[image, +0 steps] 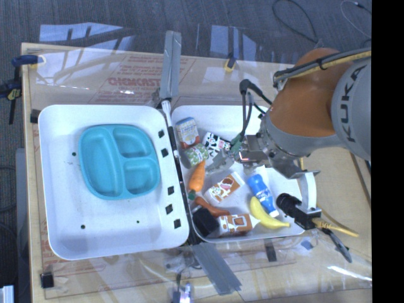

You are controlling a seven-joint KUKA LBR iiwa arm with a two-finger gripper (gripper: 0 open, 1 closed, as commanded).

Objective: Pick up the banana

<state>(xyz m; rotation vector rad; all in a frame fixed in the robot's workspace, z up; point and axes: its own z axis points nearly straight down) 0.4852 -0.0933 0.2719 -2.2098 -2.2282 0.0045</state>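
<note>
Hovering mid-right of frame over the right bin (309,188), gripper (222,160) finger state can't be told, apparently nothing held; banana (265,214) lies lower right, apart.

Desk (76,68): two bins side by side. Left bin (57,232): divided tray (120,160), centre-left. Right bin (302,227): can (187,131) at far left; carton (196,154) just near of it; carrot (197,177) near of the carton; snack box (225,188) right of the carrot; bottle (259,192) right of the box; banana (267,216) near the bottle, toward the near right corner. Arm (315,106) overhangs the bin's far right.
</note>
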